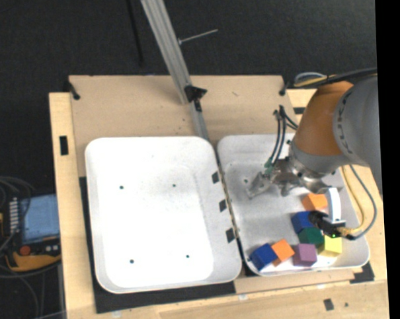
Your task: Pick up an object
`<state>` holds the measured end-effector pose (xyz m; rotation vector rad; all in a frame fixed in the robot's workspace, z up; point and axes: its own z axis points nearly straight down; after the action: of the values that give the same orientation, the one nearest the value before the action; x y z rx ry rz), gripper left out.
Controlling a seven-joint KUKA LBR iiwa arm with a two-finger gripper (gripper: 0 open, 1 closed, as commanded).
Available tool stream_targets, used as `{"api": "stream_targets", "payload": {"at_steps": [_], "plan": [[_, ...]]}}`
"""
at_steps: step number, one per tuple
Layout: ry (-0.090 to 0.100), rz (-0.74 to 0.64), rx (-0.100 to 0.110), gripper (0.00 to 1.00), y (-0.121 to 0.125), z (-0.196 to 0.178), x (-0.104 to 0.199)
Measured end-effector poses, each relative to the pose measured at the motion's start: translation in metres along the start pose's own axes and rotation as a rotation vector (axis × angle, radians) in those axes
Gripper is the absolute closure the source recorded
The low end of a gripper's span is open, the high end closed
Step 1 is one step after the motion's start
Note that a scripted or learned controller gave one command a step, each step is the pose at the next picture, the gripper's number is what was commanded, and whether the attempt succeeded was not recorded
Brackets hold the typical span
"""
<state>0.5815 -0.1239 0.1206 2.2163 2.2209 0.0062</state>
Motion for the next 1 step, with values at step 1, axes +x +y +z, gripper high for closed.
{"api": "stream_targets", "payload": {"at_steps": [1], "plan": [[0.003, 0.009, 0.001, 1.00, -0.0003, -0.0079, -0.0004]]}}
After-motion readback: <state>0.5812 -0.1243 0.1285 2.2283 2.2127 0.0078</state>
